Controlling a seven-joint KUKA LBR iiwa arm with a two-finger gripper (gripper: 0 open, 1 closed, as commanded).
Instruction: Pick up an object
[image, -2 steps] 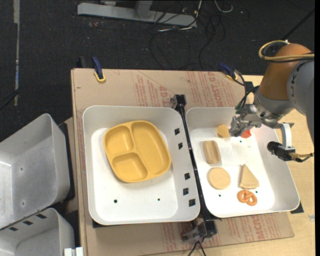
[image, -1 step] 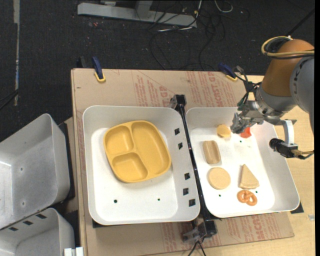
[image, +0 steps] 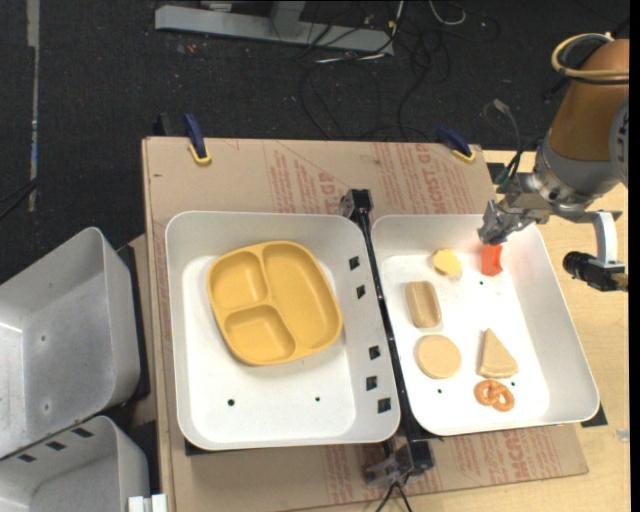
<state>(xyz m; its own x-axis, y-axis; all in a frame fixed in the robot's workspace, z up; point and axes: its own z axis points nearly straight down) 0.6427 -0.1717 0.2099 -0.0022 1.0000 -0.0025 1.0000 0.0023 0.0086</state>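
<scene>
In the right bin (image: 565, 330) lie a small yellow lump (image: 447, 263), a tan oblong piece (image: 423, 304), a round tan disc (image: 438, 356), a tan wedge (image: 496, 354) and an orange pretzel (image: 494, 394). A small red block (image: 491, 261) stands near the bin's far wall. My gripper (image: 498, 234) hangs at the far right of this bin, its tip directly over the red block and touching or nearly touching its top. Whether it grips the block is not visible.
The left bin (image: 190, 380) holds a yellow divided plate (image: 273, 301). A black divider with clips (image: 375, 310) runs between the bins. Grey plastic tubs (image: 55, 330) sit off the bench at the left. Blue clamps (image: 198, 140) hold the board's far edge.
</scene>
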